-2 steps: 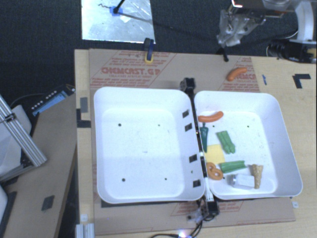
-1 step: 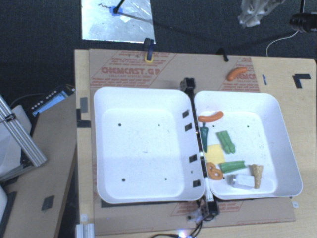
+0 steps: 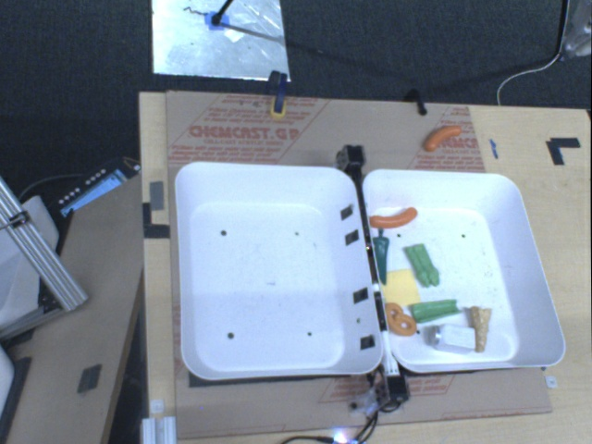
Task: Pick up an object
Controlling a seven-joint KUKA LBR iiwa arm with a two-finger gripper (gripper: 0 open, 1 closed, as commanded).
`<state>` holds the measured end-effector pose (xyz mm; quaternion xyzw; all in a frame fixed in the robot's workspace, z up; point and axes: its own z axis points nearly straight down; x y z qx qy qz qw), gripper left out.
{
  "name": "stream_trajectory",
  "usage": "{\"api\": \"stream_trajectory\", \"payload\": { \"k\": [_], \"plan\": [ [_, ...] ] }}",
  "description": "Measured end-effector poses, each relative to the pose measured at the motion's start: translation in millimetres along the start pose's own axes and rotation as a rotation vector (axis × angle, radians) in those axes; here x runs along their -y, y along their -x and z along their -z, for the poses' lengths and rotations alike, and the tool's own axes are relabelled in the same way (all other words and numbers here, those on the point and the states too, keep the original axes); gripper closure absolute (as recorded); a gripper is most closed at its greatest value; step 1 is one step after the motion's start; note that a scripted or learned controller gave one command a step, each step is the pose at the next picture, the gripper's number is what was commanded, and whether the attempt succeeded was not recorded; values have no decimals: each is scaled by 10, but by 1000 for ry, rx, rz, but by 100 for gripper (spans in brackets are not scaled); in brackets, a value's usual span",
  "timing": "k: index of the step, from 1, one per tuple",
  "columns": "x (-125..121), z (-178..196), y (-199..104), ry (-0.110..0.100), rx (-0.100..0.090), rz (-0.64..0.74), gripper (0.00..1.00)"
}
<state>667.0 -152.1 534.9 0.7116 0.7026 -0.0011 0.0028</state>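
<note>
Nothing is picked yet, I'd say: the toys, an orange sausage (image 3: 393, 217) among them, crowd the right bin's (image 3: 518, 248) nine-o'clock side, awaiting a descent; gripper state, I cannot tell.

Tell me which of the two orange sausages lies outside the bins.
The orange sausage on the cardboard, behind the right bin. The other sausage lies inside that bin, near its back left corner.

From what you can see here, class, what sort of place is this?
Most likely a robotics lab or test bench. Two shallow white bins, the left bin and the right bin, sit on a board over dark carpet, with toy food such as a sausage inside and loose cables nearby.
</note>
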Motion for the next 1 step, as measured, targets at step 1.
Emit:
{"api": "stream_trajectory", "payload": {
  "k": [1],
  "plan": [
    [2, -1128, -982, -11, -10, 24, 100]
  ]
}}
